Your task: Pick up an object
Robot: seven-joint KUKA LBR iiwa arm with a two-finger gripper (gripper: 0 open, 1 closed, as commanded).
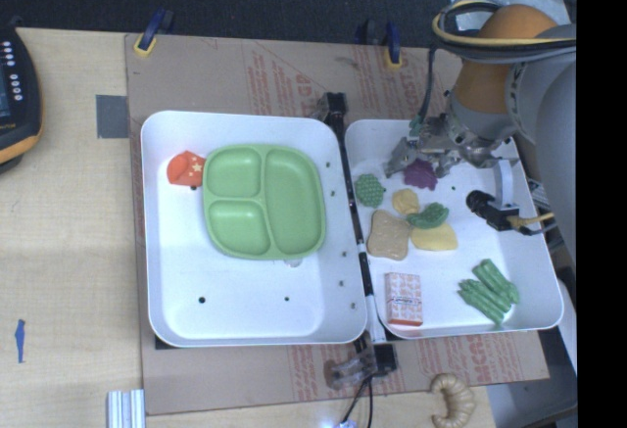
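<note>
Purple toy point(421, 175) lying in the right bin point(549, 313) near its back edge, just under the gripper point(423, 154); fingers' state impossible to tell. Risk: closing off-center, nudging it toward the close green piece point(369, 189) and yellow piece point(406, 201). Left bin point(176, 318): green divided plate point(265, 200), red toy point(185, 168).

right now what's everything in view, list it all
left bin: 1, white, left half of bench
divided plate: 1, green, in left bin
red piece: 1, red, left of plate
right bin: 1, white, beside left bin
purple piece: 1, purple, under end effector
round piece: 1, green, right bin's left side
flat piece: 1, tan, right bin
yellow pieces: 2, yellow, right bin middle
bean pods: 1 bunch, green, right bin's near right
small carton: 1, red-white, right bin front
end effector: 1, grey, over right bin's back
</note>
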